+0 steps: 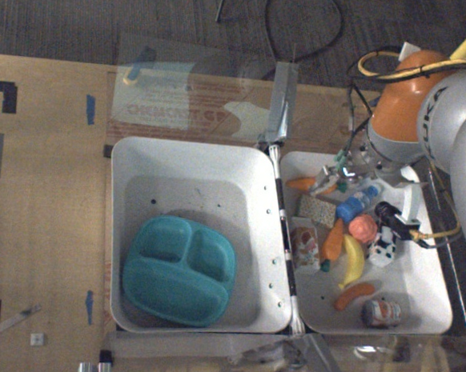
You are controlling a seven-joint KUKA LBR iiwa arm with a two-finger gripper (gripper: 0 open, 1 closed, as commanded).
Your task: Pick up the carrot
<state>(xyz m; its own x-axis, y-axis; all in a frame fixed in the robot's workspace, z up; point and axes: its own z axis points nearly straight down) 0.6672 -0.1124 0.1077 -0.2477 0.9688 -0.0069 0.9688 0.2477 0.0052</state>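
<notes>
The arm [445, 93] is cut off by the picture's right edge, and beneath its wrist the gripper [336, 175] is too small and blurred to read, hiding part of the right bin [428, 305].

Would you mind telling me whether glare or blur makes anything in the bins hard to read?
In the camera view, the white right bin is bright and washes out edges; the pincer is small and soft, its state unclear; the teal tray in the left bin reads clearly, with soft shadow beneath it.

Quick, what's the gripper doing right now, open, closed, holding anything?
Gripper: cannot be told; it is low over the right bin, near the carrot.
</notes>
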